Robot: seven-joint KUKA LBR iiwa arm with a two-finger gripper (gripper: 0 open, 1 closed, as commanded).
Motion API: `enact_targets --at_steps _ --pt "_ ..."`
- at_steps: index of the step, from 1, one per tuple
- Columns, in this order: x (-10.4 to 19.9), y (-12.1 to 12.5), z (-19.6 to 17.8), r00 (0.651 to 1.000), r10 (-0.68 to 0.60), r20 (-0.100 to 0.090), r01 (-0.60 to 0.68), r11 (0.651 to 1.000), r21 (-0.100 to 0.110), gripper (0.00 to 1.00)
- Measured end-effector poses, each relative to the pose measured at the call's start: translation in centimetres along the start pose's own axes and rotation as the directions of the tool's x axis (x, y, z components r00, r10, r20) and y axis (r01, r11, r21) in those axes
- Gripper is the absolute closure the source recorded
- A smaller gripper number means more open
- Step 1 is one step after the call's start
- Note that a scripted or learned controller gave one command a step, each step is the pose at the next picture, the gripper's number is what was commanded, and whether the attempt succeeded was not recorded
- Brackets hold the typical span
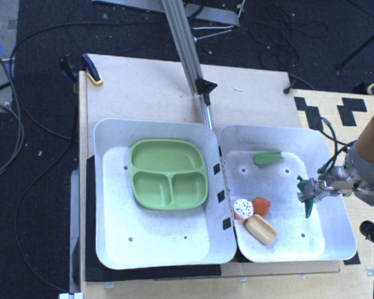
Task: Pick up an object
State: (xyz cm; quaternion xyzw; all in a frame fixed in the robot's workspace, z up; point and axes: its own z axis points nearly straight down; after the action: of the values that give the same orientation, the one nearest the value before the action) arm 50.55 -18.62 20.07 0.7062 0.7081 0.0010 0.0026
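The right bin [332,238] holds several small objects. A green pickle-shaped piece [268,158] lies near its back. At the front left of that bin sit a white speckled ball [243,209], a red-orange piece [261,205] and a tan bread roll [261,229], all close together. My gripper [305,196] hovers over the right half of this bin, right of the cluster and apart from every object. Its teal fingers [308,207] stand open with nothing between them.
The left bin [107,235] carries a green three-compartment plate [169,174]. A slanted metal pole [186,46] rises behind the bins. The grey arm [367,164] enters from the right edge. Bare bin floor lies under and in front of the gripper.
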Motion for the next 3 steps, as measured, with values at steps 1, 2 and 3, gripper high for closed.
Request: enact_targets --at_steps 1,2,3 --pt "0.0 0.2 -5.3 1.000 -0.001 0.000 0.001 1.000 -0.001 1.00" --pt "5.0 1.9 -5.7 1.000 -0.006 -0.003 0.006 1.000 0.003 1.00" --pt "9.8 1.9 -4.9 1.000 -0.004 -0.003 0.004 1.000 0.006 1.00"
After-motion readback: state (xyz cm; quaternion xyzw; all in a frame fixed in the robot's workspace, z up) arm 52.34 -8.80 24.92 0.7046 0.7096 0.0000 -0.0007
